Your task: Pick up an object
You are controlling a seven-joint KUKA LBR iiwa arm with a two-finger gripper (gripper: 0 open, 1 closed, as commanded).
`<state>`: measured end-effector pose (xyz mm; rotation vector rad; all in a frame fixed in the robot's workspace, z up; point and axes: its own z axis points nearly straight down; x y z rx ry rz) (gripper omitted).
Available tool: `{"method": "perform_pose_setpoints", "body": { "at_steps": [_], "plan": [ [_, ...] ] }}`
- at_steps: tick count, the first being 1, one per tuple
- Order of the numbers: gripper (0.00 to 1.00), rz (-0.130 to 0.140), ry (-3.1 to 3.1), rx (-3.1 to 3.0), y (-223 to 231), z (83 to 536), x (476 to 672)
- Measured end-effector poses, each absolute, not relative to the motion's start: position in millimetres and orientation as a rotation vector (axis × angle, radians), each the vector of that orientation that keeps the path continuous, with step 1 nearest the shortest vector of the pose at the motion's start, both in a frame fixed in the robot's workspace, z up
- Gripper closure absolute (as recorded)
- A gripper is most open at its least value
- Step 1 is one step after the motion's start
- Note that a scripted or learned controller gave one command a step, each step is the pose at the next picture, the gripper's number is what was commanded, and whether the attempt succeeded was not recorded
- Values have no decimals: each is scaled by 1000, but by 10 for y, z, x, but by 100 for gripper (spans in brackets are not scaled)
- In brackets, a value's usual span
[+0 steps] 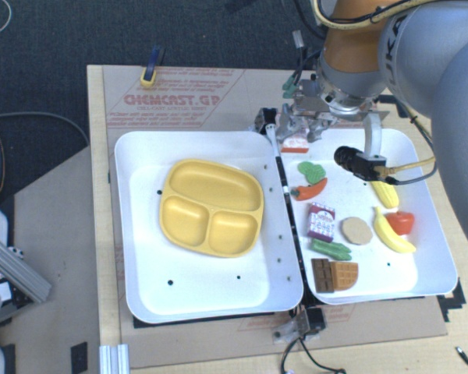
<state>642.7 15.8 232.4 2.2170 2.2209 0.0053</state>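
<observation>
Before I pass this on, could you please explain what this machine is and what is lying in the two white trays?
This is one picture from a camera fixed above a bench, looking down at a slant. The big grey shape with the orange band at the upper right is a robot arm. Its end effector, the part meant to grasp things, hangs over the far end of the right bin; I cannot see anything held in it.

The left bin holds a yellow divided plate. The right bin holds small toy foods: a banana, a red tomato-like piece, a round beige cookie, a purple box, a green pod, a brown waffle and chocolate, and a red chilli near a green leafy piece.

The arm's job is to pick up one object.
</observation>
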Motion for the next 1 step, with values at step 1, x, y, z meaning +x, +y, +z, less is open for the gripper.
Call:
{"method": "perform_pose_setpoints", "body": {
  "at_steps": [1],
  "plan": [
    [100,-5,2226,2222,285,2172,6322]
  ]
}}
